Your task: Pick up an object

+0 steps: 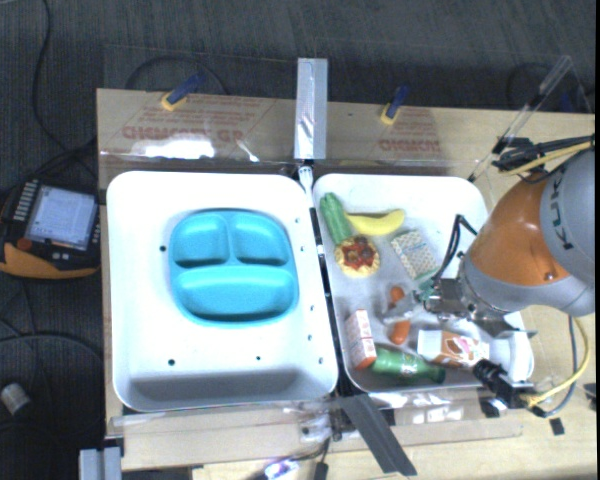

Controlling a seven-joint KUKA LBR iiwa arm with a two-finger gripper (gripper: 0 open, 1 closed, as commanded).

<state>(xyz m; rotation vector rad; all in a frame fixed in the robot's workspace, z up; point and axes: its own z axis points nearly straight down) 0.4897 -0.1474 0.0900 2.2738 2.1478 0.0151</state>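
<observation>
Tool [427,296] low in right bin [460,190], grip state unclear, arm [525,248] hiding items

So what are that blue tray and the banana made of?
The blue tray looks like moulded plastic: even colour, soft sheen, rounded compartments. The banana is probably a plastic toy, given its flat, uniform yellow, though the view is too coarse to be sure.

My arm [570,218] is smooth grey metal, rounded at the joints, with dark lettering partly showing on its shell. A broad glossy orange band [515,238] wraps it just above my wrist. Below that sits my dark pincer [442,298], with thin black cables looping beside it.
</observation>
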